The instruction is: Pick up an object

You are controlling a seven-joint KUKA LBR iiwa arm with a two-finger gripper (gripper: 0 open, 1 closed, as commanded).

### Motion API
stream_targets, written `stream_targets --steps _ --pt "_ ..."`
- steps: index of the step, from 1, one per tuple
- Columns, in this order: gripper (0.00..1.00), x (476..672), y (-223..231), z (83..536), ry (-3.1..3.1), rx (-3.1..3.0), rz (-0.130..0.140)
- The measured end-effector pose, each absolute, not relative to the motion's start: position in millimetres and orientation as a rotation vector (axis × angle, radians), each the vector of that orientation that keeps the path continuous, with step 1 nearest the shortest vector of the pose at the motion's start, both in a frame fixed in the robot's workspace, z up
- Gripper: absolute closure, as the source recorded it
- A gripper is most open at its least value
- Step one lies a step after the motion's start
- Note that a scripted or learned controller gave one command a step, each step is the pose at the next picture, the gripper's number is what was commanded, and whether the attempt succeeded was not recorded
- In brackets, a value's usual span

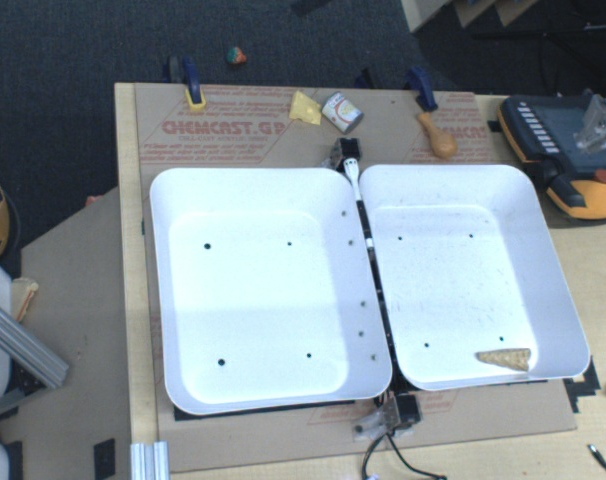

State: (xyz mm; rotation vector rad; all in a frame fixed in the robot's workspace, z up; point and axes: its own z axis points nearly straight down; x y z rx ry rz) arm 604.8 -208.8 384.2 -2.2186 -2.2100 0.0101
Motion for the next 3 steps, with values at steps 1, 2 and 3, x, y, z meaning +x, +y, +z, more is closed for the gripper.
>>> stream_targets --steps 1,2,3 --pt "1.00 654.7 -144.0 326.0 -2.225 -2.207 0.003" --pt "1.00 601.9 -71.1 276.8 -2.222 -2.206 0.005" --pt "1.00 542.1 -178.3 388.1 -2.218 -2.246 -0.005"
